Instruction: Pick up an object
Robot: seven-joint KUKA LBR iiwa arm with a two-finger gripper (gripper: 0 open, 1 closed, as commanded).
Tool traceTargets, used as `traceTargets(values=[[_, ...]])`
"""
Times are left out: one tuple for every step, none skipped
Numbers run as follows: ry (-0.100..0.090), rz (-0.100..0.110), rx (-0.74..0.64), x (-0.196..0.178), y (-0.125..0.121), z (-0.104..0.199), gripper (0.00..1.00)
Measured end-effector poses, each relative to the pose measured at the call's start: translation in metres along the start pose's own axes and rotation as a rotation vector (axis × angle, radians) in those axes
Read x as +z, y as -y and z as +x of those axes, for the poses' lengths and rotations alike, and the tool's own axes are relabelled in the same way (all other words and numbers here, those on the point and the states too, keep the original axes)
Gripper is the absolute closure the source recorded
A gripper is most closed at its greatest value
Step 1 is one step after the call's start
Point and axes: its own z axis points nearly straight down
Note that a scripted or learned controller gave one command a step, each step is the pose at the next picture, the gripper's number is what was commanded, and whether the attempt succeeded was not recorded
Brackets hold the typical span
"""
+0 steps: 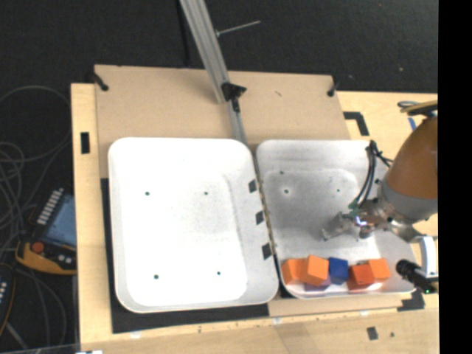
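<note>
**Arm over right bin, blocks at near edge**

Camera view: arm [413, 175] enters from the right, with the gripper [346, 225] low over the right bin [310, 164], mid-floor. I cannot tell its state; nothing is visible in it. Along the bin's near wall sit two orange blocks [306, 270], a blue block [338, 269] and two more orange ones [367, 273], near the gripper but apart. The left bin [177, 220] lies alongside. No legible writing or labels.

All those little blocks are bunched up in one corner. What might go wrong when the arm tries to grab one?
The orange blocks and blue block sit tight against each other and the right bin's near wall, so the gripper may find no room, nudge neighbours, or bump that wall.
</note>
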Motion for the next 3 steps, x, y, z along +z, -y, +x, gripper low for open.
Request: traceTargets(values=[[0.005,-0.014,-0.005,0.021,0.009,0.064,0.0],[0.006,-0.018,-0.004,0.02,0.031,0.107,0.0],[0.005,-0.02,-0.006,-0.14,0.033,0.096,0.0]])
